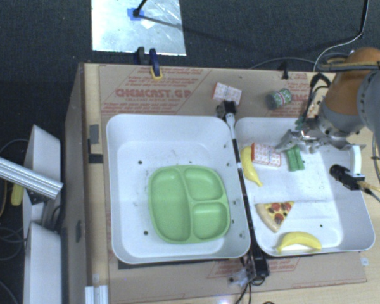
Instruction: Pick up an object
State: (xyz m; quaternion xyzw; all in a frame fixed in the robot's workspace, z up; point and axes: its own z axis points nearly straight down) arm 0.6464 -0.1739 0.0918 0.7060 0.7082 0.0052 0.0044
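Note:
My gripper (299, 142) is low over the back of the right bin (342, 189), open, its fingers spread to either side. A small green block (295, 159) lies on the bin floor right under it, its far end reaching up between the fingers. To the left of the block lies a red-and-white packet (266, 155). A small yellow banana (249, 165) rests against the bin's left wall. Nearer the front are a pizza slice toy (275, 212) and a second banana (299, 240).
The left bin (126, 170) holds a green divided plate (189, 203). On the bench behind the bins stand a small green can (280, 98) and a white label card (227, 92). The arm enters from the right, above the right bin's back corner.

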